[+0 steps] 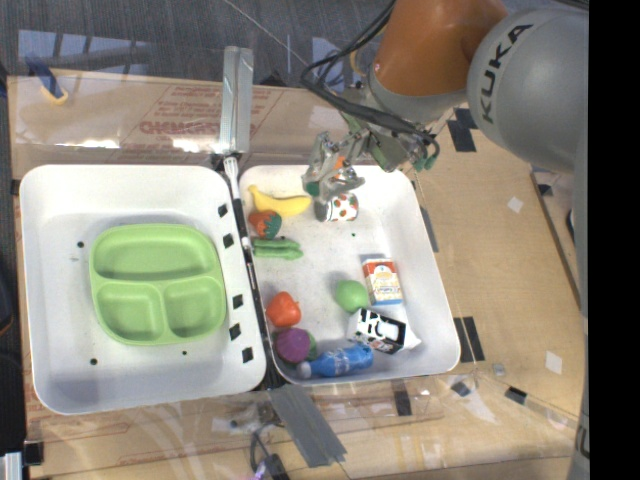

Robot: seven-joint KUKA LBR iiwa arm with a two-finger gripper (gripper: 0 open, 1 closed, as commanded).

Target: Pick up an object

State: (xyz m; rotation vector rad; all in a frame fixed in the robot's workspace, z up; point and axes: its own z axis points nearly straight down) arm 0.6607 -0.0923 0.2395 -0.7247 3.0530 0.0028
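My gripper (335, 175) hangs over the back edge of the right bin (428, 268), just above a small white cup with red dots (344, 208). The cup sits directly under the gripper, and I cannot tell whether they touch. A yellow banana (281, 204) lies just left of the cup. Beside it are a red-and-green fruit (265, 224) and a green pod (279, 251). Nearer the front lie an orange pepper (283, 310), a green ball (350, 295), an orange-and-white carton (382, 280), a black-and-white object (381, 330), a purple fruit (293, 345) and a blue bottle (340, 361).
The left bin (50, 228) holds a green divided plate (158, 283). A metal bar (237, 98) stands upright behind the seam between the bins. The arm's orange band (435, 28) and cables loom over the back right corner of the right bin.
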